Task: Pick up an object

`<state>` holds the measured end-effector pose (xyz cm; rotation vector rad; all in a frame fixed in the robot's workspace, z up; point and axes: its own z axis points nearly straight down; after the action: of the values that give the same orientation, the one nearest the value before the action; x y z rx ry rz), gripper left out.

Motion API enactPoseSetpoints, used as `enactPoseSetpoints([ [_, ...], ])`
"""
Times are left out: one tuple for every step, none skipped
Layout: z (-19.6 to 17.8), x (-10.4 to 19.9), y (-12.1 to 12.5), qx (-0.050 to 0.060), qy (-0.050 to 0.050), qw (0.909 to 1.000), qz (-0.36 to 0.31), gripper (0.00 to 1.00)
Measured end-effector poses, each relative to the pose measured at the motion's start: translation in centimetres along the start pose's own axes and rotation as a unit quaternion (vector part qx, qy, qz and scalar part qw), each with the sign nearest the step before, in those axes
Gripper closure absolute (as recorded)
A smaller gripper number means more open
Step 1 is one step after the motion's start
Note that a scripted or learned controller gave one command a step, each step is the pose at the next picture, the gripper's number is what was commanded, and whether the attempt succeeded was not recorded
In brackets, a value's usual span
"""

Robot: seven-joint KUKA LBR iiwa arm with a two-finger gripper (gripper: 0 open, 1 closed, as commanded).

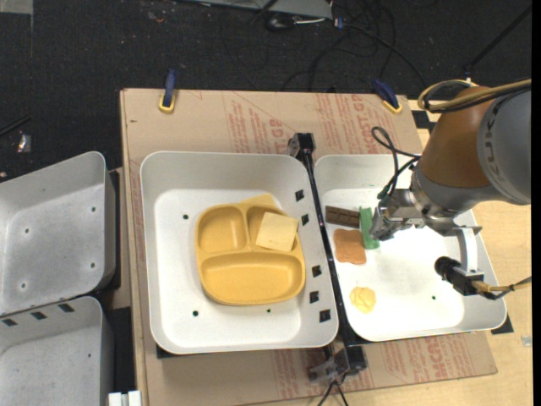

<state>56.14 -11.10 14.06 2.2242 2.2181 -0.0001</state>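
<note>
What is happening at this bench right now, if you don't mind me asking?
A grey and orange robot arm reaches into the right bin, its gripper down beside a green object. A brown block, an orange-tan piece and a small yellow item lie nearby in that bin. The left bin holds a yellow divided tray with a pale yellow block in one compartment. Whether anything is gripped cannot be seen.

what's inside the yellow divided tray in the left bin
A pale yellow block lies in the yellow divided tray, over its upper right compartment and the divider. The other two compartments show bare yellow plastic. Whatever sits beneath the block is covered.
</note>
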Motion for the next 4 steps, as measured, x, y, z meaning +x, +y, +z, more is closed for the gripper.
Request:
enactPoseSetpoints([
  [-5.6,0.7,-0.5,-0.003,0.0,1.0,-0.003,1.0],
  [-11.0,0.7,-0.3,-0.003,-0.001,1.0,-0.003,1.0],
  [-11.6,6.0,-0.1,-0.001,0.001,1.0,-0.006,1.0],
  [-10.1,11.3,0.1,0.001,0.001,1.0,-0.005,1.0],
])
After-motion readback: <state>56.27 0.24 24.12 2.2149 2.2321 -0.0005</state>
